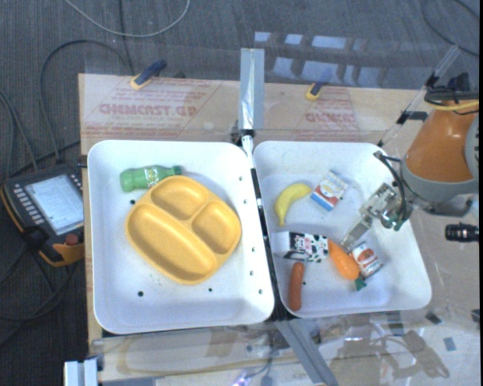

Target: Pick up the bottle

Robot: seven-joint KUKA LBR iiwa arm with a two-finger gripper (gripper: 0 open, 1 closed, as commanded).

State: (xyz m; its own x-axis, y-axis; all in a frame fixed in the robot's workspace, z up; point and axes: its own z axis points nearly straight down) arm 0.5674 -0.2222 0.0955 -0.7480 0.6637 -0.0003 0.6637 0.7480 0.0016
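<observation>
From my remote station, I could not tell how far the gripper (369,222) stood open, nor whether it had hold of anything: its metal parts blurred together over the right bin (402,296). It hung above bare bin floor, just beside a small red and white can (367,260) and an orange carrot (344,260). The arm (441,153) entered from the right, its orange band partly cut off at the frame edge.

Elsewhere in that bin lay a yellow banana (290,201), a small carton (329,190), a black and white carton (308,245) and a reddish sausage-shaped item (295,285); I could not read either carton's print.

The bottle (147,176), green with a label, lay on its side in the left bin (105,296), well apart from the gripper. It was touching the rear edge of a yellow divided plate (183,227).
</observation>
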